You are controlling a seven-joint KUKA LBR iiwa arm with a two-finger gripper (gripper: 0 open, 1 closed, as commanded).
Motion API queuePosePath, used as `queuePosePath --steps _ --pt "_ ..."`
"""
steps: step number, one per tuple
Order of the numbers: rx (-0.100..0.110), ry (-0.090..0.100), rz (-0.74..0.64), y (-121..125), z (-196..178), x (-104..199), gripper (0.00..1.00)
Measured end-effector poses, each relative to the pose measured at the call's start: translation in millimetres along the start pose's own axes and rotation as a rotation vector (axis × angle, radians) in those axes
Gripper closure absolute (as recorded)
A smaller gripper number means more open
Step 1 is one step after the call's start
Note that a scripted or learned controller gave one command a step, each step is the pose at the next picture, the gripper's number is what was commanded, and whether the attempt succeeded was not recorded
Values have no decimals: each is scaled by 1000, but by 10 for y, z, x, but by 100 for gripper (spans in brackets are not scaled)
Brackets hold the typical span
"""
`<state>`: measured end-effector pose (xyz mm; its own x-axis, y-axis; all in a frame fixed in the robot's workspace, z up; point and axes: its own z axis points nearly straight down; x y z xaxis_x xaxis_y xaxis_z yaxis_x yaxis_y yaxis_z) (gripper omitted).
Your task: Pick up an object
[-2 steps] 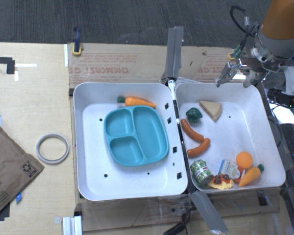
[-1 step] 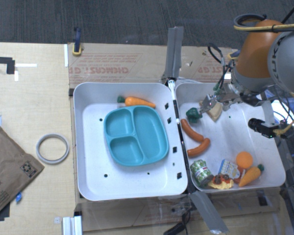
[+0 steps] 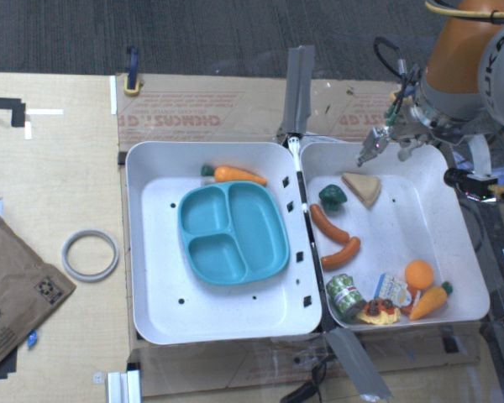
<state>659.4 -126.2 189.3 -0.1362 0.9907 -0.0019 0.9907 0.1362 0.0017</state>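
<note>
A: While the approach step is logged as under way, how is the grey two-finger gripper (image 3: pixel 374 151) placed?

B: It is seen at two o'clock of the right-hand shallow white bin (image 3: pixel 466 250), above the far rim, its tips pointed down and left. Nothing is seen between the fingers; the jaws appear parted and released, though the gap is small.

A: Items listed in that bin?

B: A tan wedge of toy bread (image 3: pixel 362 188) at twelve o'clock, just below the fingertips and apart from them. A dark green toy broccoli floret (image 3: pixel 333 196) beside it at nine o'clock of the wedge. Two orange-brown toy sausages (image 3: pixel 336 238) at the bin's nine o'clock. At six o'clock: a green-labelled toy can (image 3: pixel 344 295), a small printed carton (image 3: pixel 392 288), an orange ball (image 3: pixel 418 274) and a toy carrot (image 3: pixel 429 301), crowded together.

A: The left bin?

B: A turquoise three-compartment plastic tray (image 3: pixel 233 232) is held, with a second toy carrot (image 3: pixel 238 175) at its twelve o'clock.

A: Next move required?

B: The wedge is judged the likeliest target. A short descent towards seven o'clock is called for, the fingers set astride the wedge, then closed and lifted. Slippage off its sloped faces is to be guarded against.
</note>
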Motion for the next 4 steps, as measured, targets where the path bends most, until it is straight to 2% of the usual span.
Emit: queuePosePath --steps 1,2,3,4 --pt "-19 -5 -35 -311 718 248 0" --pt "1 2 -184 -678 972 290 0" --pt "3 2 -240 -1867 979 -186 0" --pt "1 3 -248 -1777 975 414 0"
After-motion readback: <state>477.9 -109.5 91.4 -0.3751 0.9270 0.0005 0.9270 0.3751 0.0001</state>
